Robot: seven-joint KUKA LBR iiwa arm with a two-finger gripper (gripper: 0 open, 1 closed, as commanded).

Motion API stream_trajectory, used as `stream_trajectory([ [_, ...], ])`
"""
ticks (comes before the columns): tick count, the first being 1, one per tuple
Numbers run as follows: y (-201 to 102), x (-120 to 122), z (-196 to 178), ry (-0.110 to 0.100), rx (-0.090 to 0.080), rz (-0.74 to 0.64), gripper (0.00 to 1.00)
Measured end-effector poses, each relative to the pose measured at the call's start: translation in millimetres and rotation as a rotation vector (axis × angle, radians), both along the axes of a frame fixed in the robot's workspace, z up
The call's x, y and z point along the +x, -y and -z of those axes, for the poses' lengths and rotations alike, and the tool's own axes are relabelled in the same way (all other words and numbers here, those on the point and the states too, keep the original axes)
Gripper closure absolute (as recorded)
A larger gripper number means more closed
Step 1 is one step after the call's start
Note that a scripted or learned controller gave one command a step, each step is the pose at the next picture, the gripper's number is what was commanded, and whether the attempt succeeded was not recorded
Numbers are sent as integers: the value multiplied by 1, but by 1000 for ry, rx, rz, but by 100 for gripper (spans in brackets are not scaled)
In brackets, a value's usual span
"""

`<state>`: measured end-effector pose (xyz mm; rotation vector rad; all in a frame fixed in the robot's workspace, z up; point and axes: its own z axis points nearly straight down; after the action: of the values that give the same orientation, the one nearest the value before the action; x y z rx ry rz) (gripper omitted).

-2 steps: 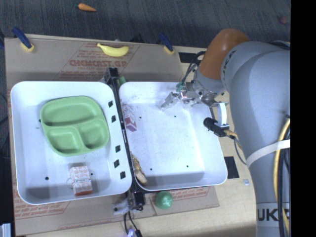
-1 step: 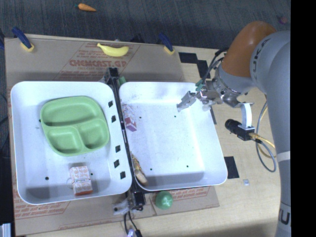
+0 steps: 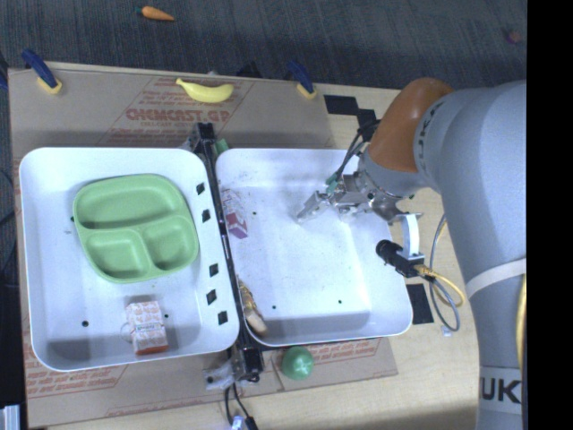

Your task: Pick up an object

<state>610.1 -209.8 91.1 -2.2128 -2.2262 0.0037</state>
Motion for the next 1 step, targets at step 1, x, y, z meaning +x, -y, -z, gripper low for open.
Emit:
stream_trajectory([
  [1,0,1,-11,1,-1,-2,100],
])
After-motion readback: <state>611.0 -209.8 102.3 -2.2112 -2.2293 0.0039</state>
